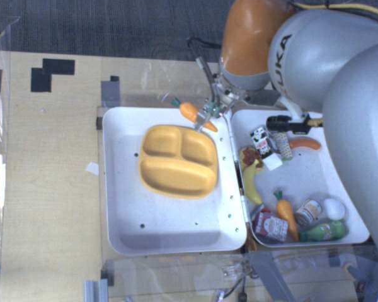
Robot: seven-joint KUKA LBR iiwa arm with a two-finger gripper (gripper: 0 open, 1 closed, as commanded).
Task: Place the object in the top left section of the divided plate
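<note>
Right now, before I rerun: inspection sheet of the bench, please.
Surface: two white bins side by side, left bin and right bin, on a pale wood bench.
Job's things: yellow divided plate lies in the left bin; a toy carrot sits at that bin's far rim, beside the claw, not on the plate.
Clutter: right bin holds a banana, a second carrot, sausage, egg, can and other small items.
Grippers: claw hangs over the plate's far right corner.
Cables: yellow and black leads over the arm.
Surroundings: black markers on the bench; dark floor beyond.
</note>
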